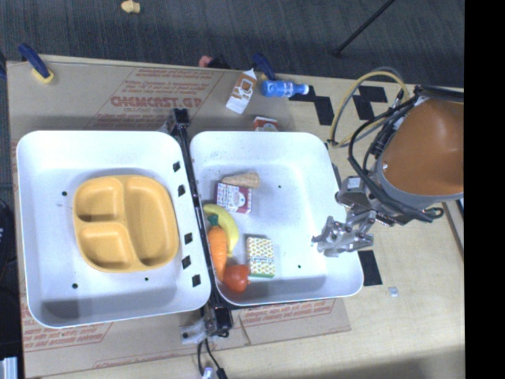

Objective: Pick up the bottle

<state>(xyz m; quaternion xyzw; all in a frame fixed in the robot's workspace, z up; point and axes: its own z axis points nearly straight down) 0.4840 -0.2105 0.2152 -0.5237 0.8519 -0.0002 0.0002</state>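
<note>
Nearest the camera, the right bin (341, 284) holds a row of play food against its left wall: a red tomato (235, 277), an orange carrot (218, 247) and a yellow banana (225, 221) lie touching one another, probably because they have slid there together. Just beside them lies a small patterned box (261, 256), and a little further back a red-and-white carton (234, 197) touches a pale wedge (243, 180). The gripper (343, 239) hangs over that bin's right rim, low and near the edge, with nothing seen in it; whether it is spread or pressed together cannot be told through the tangle of metal and cable. In the left bin (35, 212) a yellow divided plate (125, 221) sits flat in the middle.

The bottle (282, 89), blue with a pale cap end, is in neither bin: it lies on its side on the bench (394, 322) beyond the right bin's far rim, beside a tipped small carton (242, 93). The gripper is well apart from it, so by my judgement the reach has yet to begin, and a bottle lying down may roll if nudged
</note>
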